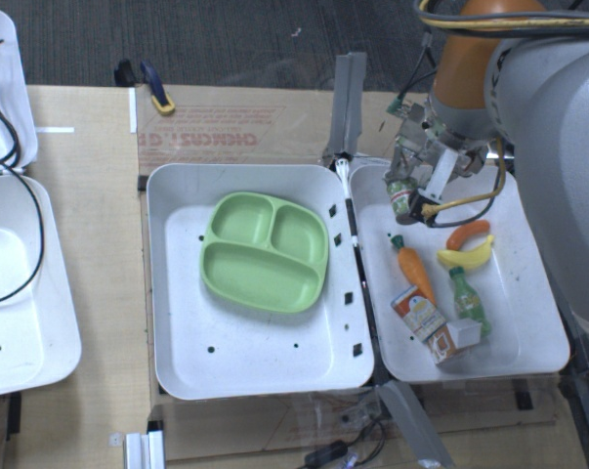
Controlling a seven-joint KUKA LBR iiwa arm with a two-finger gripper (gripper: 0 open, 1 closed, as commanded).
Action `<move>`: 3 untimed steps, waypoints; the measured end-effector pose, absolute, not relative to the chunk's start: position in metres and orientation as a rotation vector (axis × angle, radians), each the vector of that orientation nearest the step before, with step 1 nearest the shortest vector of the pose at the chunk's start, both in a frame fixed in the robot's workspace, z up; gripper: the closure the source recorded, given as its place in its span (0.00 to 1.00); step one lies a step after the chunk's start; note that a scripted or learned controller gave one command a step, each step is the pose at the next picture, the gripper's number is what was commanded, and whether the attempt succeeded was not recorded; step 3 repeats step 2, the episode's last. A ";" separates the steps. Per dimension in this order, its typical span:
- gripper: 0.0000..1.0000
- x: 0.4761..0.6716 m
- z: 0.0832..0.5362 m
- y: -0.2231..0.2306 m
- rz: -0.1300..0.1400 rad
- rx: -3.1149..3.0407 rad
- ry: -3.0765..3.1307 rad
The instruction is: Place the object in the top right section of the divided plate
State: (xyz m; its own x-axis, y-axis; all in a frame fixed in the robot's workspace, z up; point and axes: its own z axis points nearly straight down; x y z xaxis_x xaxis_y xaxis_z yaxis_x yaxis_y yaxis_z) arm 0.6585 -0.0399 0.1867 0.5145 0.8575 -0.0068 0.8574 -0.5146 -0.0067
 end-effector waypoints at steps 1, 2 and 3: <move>1.00 0.649 0.188 0.037 0.014 -2.602 -1.753; 0.00 0.649 0.188 0.037 0.014 -2.603 -1.753; 0.00 0.649 0.188 0.037 0.014 -2.603 -1.753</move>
